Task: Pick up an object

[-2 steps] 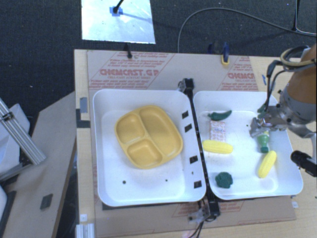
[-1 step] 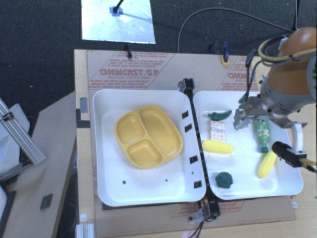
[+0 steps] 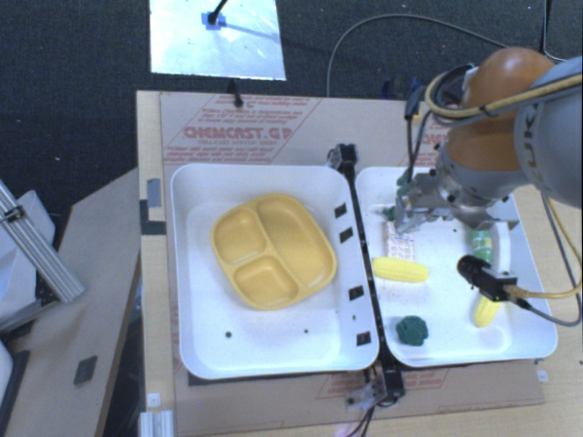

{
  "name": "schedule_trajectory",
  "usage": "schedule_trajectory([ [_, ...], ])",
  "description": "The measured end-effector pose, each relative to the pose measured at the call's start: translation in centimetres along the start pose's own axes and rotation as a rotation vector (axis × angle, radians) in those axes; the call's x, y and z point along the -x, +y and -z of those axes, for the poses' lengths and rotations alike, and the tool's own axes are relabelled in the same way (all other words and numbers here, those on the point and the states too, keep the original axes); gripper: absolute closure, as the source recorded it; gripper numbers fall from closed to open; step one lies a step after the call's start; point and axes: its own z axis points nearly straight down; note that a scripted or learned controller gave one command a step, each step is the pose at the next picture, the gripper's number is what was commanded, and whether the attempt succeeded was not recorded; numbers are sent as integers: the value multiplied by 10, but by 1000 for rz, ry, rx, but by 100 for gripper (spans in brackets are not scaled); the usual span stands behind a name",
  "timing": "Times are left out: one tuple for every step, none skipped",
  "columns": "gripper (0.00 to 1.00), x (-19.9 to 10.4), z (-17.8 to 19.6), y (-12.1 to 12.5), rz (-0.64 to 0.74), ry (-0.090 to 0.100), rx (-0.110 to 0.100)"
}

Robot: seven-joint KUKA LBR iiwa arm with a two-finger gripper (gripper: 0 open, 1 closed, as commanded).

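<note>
Oblique overhead view of two white bins side by side. Left bin (image 3: 196, 335): one yellow compartment tray (image 3: 272, 249) with three sections, lying flat near the centre. Right bin (image 3: 528, 340): a yellow corn cob (image 3: 400, 270) near the divider; a dark green broccoli-like piece (image 3: 412, 330) near the front edge; a small yellow item (image 3: 486, 311) at the right, partly covered by a black cable fitting (image 3: 485, 279); a green-and-white item (image 3: 481, 242), partly hidden by the arm; a pale red-printed packet (image 3: 399, 242), its upper end under the gripper. Gripper (image 3: 402, 215): low over the bin's rear left, just above the packet; whether it is spread or pressed together cannot be told, since the metal parts blur together. Arm (image 3: 510, 116): cut off at the right edge.
</note>
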Motion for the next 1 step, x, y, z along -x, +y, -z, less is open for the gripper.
schedule_trajectory([
  [100, -50, 6, 23, 2, 2, 2],
])
